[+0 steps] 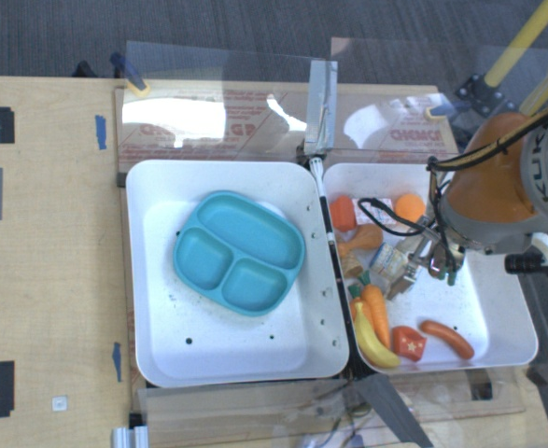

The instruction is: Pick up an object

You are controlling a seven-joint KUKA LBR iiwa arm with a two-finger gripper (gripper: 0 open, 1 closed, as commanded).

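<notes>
The right bin (507, 329) holds several toy foods. An orange-red piece (343, 213) and an orange ball (409, 207) lie at its far end, with a brownish piece (362, 240) just below them. A carrot (376, 312), a yellow banana (371, 340), a red tomato-like piece (408, 343) and a sausage (446, 337) lie along the near end. My gripper (397, 271) reaches in from the right and hangs low over the bin's left middle, just above the carrot's top and beside the brownish piece. Whether it touches either, I cannot tell.
The left bin (152, 343) carries a blue divided plate (241, 251). A metal divider (322, 110) stands behind the seam between the bins. A black cable (378, 215) loops from the wrist over the far toys. The orange wrist band (493, 180) overhangs the right bin's far right corner.
</notes>
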